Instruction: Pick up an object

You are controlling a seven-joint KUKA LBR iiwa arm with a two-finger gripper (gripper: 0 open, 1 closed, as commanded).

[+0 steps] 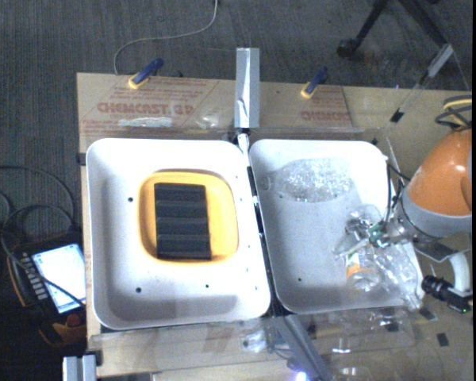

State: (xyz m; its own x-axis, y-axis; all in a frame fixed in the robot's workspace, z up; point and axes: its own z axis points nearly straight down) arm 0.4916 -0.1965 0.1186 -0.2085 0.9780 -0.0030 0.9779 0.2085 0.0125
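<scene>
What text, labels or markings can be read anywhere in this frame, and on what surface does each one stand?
"CHEMCAST GP", red print on the clear sheet over the bench board behind the left bin; the last letters are uncertain.
Red print on the same board behind the right bin, near: too blurred to read.
Small tablet screen on the floor to the left: lit, content too small to read.
Nothing readable on the yellow tray.

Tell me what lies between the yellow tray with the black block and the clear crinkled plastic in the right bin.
In the camera view, between the yellow tray and the clear plastic lie bare white bin floor and the two bins' adjoining rims.
</scene>
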